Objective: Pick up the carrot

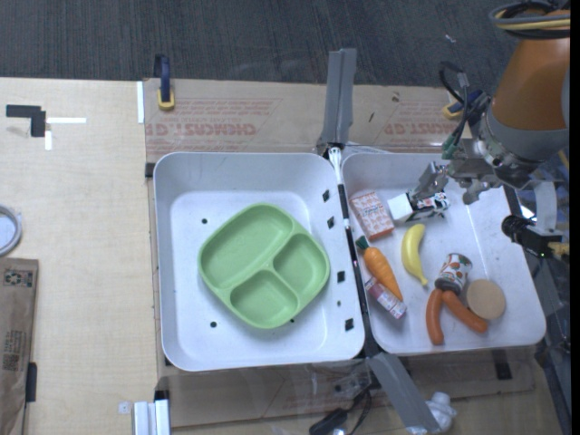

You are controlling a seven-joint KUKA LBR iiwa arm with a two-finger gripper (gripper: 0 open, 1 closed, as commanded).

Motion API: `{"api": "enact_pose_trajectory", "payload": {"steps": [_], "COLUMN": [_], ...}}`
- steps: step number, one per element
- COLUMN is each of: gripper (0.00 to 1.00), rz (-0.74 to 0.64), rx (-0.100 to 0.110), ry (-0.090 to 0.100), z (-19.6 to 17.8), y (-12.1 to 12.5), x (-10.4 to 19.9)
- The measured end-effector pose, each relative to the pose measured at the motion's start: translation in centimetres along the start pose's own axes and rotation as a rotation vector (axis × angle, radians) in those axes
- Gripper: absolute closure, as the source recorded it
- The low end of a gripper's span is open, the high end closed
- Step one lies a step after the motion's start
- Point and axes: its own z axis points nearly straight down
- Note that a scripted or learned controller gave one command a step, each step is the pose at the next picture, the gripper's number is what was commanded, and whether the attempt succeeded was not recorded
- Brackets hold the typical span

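The carrot [382,272] lies in the right bin [521,332], close to that bin's left wall, its green stem end toward the back and its tip toward the front. It sits well to the lower left of the gripper [433,191], apart from the fingers and untouched by them. Just under the carrot's tip lies a small red and white packet [388,301], touching it or nearly so. Between the carrot and the fingers stand a small pink carton [372,214] and a white block [400,209], the block just left of the fingertips. A banana [414,253] lies below the fingers, right of the carrot. Further down and to the right are a small printed can [454,271], a tan round disc [486,299] and two orange-red sausages [450,314] forming a V. The gripper hangs low over the back of the right bin; whether its fingers are spread or closed I cannot tell, and nothing is seen held between them. Far left of the fingers, the left bin [177,243] holds a green divided plate [263,265].
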Motion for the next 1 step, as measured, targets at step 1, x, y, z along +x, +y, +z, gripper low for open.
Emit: {"api": "enact_pose_trajectory", "payload": {"steps": [1], "gripper": [0.00], "rz": [0.092], "rx": [0.001], "ry": [0.002], "z": [13.31], "y": [-5.34], "x": [0.23]}}
